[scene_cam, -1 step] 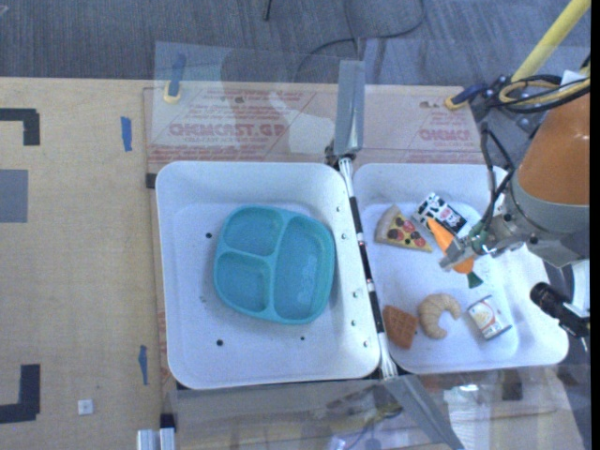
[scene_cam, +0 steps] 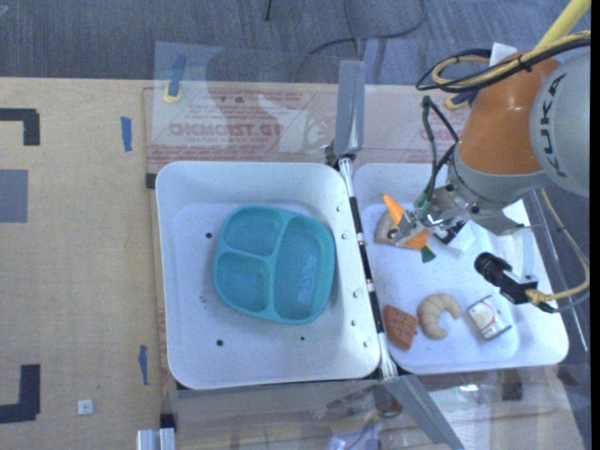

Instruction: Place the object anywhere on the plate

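Observation:
A teal plate with three compartments lies in the left bin, nothing on it. In the right bin, near its upper left, lies a small cluster of toy food: an orange carrot-like piece, a beige piece and an orange piece with a green tip. My gripper hangs low right over this cluster, at its right side. The arm hides how it meets the pieces, and I cannot tell whether anything is held.
A brown waffle piece, a croissant and a small can lie along the right bin's front. A black connector with a yellow cable sticks out below the wrist. The divider between bins runs just left of the gripper.

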Robot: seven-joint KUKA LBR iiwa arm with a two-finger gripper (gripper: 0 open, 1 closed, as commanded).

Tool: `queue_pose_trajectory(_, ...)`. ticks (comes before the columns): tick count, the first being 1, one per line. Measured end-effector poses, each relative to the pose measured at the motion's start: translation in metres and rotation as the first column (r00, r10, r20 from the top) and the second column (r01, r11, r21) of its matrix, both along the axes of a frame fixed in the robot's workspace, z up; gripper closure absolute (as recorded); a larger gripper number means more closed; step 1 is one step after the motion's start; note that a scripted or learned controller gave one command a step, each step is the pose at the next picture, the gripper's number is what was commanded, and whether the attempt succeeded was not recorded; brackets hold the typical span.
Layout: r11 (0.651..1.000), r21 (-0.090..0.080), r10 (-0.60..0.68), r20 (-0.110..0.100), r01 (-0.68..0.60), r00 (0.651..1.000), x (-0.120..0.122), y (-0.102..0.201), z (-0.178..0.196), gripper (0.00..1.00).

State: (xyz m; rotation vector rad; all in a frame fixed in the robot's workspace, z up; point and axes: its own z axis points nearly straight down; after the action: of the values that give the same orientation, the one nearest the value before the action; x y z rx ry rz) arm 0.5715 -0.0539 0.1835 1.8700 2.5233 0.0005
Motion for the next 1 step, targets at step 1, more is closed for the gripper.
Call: queue_pose_trajectory(1, 0.992, 0.000, 0.128, 0.000, -0.128, 0.992, 0.0222, 0.1146, 0.0001, 1.00)
